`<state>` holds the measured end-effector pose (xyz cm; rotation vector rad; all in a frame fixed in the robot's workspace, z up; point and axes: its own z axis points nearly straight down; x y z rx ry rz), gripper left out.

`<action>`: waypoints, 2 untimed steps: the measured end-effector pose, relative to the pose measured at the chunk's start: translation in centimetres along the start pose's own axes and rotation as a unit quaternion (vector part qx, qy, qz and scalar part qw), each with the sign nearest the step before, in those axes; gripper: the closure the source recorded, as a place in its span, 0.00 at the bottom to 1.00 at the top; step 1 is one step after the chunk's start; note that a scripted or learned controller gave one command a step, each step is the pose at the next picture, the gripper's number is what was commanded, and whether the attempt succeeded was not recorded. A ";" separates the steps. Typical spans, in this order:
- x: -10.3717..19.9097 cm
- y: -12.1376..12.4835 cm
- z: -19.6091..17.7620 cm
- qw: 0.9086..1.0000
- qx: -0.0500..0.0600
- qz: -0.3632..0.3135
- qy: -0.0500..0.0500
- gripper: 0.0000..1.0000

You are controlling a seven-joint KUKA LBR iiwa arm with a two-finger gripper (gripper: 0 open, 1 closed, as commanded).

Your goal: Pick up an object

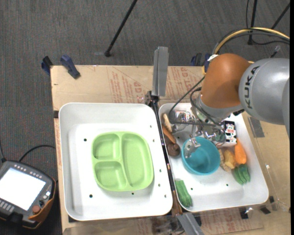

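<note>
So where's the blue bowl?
The blue bowl sits in the right bin, near its middle, beneath the arm's wrist, with a wooden spoon on its left and a carrot on its right.

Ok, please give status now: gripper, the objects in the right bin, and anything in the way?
Gripper low over right bin, at teal bowl rim; grasp unclear. Wooden spoon, green pieces, orange piece crowd around. Green divided plate alone in left bin.

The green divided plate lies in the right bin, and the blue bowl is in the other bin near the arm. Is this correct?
Not quite. The camera view shows the green divided plate in the left bin, not the right one. The blue bowl is in the other bin, near the arm.
</note>
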<state>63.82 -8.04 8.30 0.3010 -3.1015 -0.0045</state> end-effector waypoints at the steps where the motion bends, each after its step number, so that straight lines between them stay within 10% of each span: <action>1: 4.2 -2.6 -0.4 0.999 0.003 -0.052 -0.013 0.00; 2: 12.0 -9.5 -0.2 0.999 0.004 -0.044 -0.013 0.00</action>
